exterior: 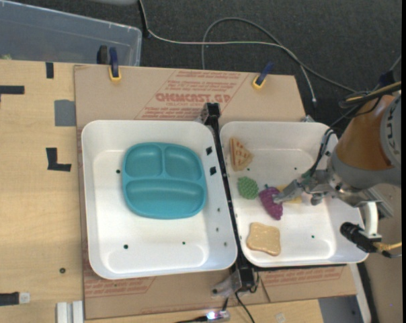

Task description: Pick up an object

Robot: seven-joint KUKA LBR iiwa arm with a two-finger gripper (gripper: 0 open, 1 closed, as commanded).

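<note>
Jaws (288,194) sit low in the right white bin (304,132), their tips touching the purple toy grape bunch (272,202); cannot tell if apart or clamped. Grapes rest on the bin floor just left of the jaws: judged not yet lifted, so grasp and lift remain.

Gripper (288,192) is low in the right bin (283,132), reaching in from the right, tips right at the purple grapes (271,202), possibly touching. A green piece (248,186) sits just left of them, waffle slice (240,153) above, toast (264,238) below. Left bin (95,180) holds a teal divided plate (165,181).
</note>
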